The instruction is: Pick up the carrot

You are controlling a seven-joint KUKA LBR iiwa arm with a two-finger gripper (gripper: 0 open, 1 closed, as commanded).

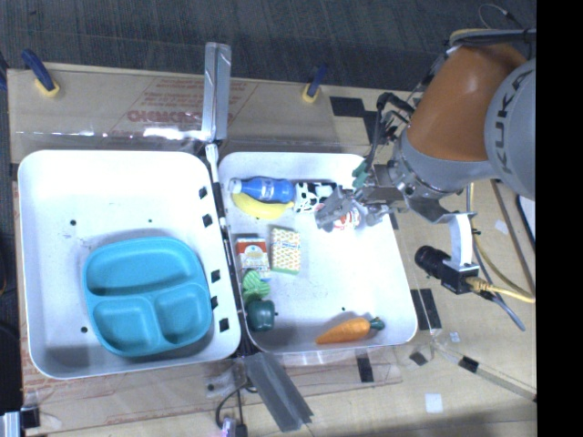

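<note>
- The carrot (346, 330) lies on its side near the front edge of the right bin (392, 280), green top pointing right.
- The gripper (339, 211) hangs over the bin's back right part, well apart from the carrot, which sits toward the camera from it.
- Nothing sits between its fingers; whether they are spread or closed I cannot tell, as the view is too blurred there.
- A banana (261, 207) and bottle (266, 189) lie just left of the gripper.
- The left bin (55, 244) holds a blue tray (146, 295).

The gripper (339, 211) is blurred, and the arm (474, 107) is cut off at the right.
</note>
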